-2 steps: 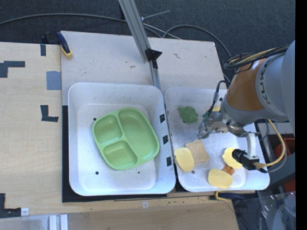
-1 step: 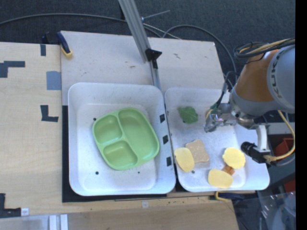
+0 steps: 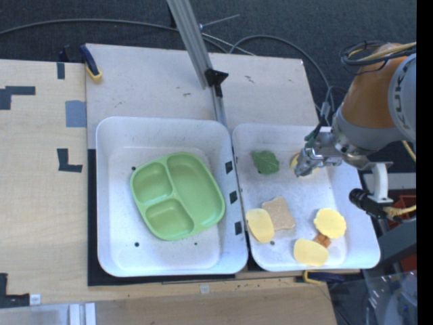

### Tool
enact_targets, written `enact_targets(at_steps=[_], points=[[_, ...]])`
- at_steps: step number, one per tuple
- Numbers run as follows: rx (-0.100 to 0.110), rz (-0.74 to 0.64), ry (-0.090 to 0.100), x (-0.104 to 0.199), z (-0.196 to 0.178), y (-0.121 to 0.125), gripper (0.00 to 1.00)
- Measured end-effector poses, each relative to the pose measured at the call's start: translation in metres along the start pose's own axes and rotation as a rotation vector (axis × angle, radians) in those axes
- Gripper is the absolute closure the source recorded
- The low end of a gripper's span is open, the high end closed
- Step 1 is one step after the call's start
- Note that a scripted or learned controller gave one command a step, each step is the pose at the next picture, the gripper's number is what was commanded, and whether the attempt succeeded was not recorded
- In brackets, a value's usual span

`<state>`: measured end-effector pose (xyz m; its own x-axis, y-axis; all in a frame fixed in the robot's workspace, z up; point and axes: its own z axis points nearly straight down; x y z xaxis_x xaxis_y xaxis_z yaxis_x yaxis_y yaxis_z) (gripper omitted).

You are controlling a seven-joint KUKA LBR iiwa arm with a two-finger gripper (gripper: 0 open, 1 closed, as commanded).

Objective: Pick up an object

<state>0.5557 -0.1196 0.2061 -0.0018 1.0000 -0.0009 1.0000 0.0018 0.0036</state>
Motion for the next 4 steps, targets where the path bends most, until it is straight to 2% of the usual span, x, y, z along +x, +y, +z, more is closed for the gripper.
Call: enact_targets(at_steps=[1,2,3,4], points=[[-0.001,0.0,0.0,0.0,-0.053,0.001,1.0],[0.004,-0.005,0.002,0.056,-0.048,0.01,1.0],[0.005,-0.005,0.002,0.102,-0.049,0.009,1.0],[0.007,-0.004,0.002,0.148,-0.034,0.003,1.0]])
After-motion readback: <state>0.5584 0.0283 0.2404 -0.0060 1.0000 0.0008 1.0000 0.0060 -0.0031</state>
